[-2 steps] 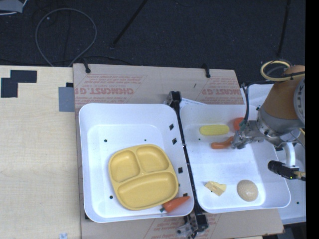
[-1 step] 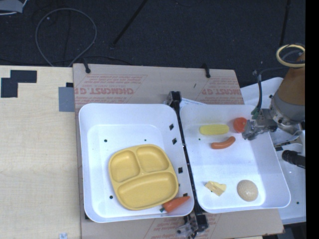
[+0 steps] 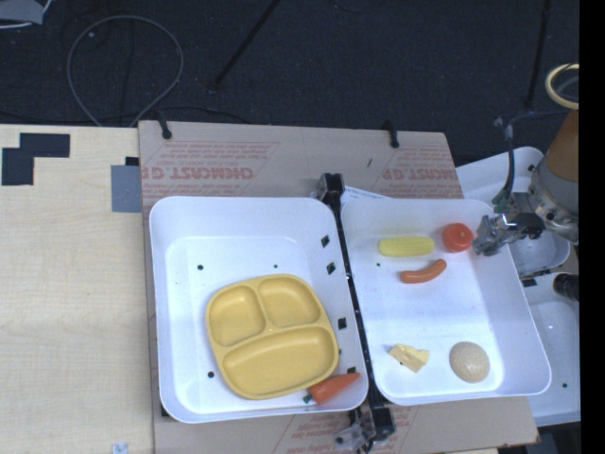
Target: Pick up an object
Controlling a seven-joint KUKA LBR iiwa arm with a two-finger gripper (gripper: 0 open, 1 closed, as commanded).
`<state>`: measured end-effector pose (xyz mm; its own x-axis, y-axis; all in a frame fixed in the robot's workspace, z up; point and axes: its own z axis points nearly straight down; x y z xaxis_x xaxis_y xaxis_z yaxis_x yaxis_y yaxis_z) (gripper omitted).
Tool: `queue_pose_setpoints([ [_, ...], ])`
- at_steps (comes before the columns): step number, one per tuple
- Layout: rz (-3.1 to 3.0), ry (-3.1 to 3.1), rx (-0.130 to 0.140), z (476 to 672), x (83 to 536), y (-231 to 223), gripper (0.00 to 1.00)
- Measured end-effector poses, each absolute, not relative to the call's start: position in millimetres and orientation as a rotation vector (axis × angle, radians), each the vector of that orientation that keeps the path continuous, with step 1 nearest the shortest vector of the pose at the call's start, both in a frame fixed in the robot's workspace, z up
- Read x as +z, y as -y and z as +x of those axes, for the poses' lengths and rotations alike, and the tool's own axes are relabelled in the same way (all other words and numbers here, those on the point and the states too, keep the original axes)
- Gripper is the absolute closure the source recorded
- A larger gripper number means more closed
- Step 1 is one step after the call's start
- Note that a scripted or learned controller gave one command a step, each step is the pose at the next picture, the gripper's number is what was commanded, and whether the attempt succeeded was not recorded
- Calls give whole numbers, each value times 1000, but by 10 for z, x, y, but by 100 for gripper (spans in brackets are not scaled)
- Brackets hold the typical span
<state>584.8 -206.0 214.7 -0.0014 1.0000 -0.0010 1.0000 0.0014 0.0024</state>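
The right bin (image 3: 510,324) holds a yellow oblong piece (image 3: 406,246), a red tomato (image 3: 458,237), an orange-red sausage (image 3: 423,271), a pale yellow cheese wedge (image 3: 409,357) and a beige bun (image 3: 469,361). My gripper (image 3: 493,234) hangs at that bin's right rim, just right of the tomato and apart from it. Nothing is seen held in it. In the left bin (image 3: 180,253) a yellow divided plate (image 3: 272,335) lies flat, with an orange carrot (image 3: 333,388) at its lower right corner.
A black divider (image 3: 346,282) runs between the two bins. Both bins rest on a cardboard sheet (image 3: 284,159) on the light wooden bench (image 3: 66,291). Cables and a dark floor lie beyond the bench at the top.
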Motion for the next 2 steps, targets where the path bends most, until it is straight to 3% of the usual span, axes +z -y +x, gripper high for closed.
queue_pose_setpoints([
  [1,2217,-2222,2,5855,2541,2067,100],
  [2,2219,-2230,0,5769,2538,1456,100],
])
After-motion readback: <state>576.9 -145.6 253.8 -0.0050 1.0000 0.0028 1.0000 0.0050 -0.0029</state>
